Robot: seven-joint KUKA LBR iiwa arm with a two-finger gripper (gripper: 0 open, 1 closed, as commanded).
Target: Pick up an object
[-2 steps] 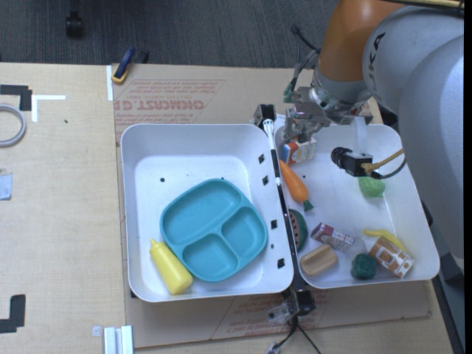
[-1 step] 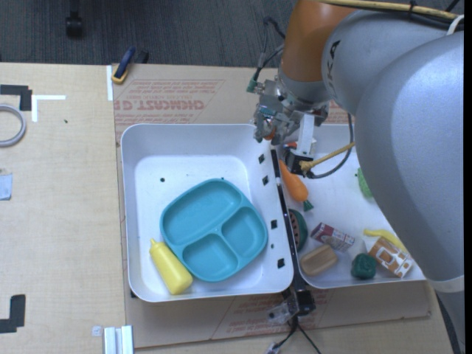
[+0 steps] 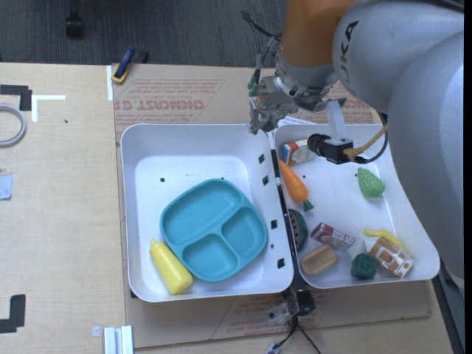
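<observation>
My gripper (image 3: 259, 122) hangs over the back rim where the two white bins meet, below the orange wrist band. I see nothing held in it. The left bin (image 3: 126, 198) holds a teal divided plate (image 3: 214, 231) and a yellow mustard bottle (image 3: 169, 266). In the right bin (image 3: 414, 223) an orange carrot (image 3: 293, 182) lies just below the gripper, next to a small red and white carton (image 3: 295, 152). A green lump (image 3: 371, 184), a watermelon slice (image 3: 297, 229), a red wrapper (image 3: 332, 236), a bread roll (image 3: 318, 259) and a juice box (image 3: 389, 259) lie farther forward.
The grey arm covers the upper right of the view and overhangs the right bin's far side. A black cable connector (image 3: 328, 147) hangs over that bin's back. Brown cardboard (image 3: 169, 98) lies under the bins. A blue and yellow tool (image 3: 124, 63) rests behind them.
</observation>
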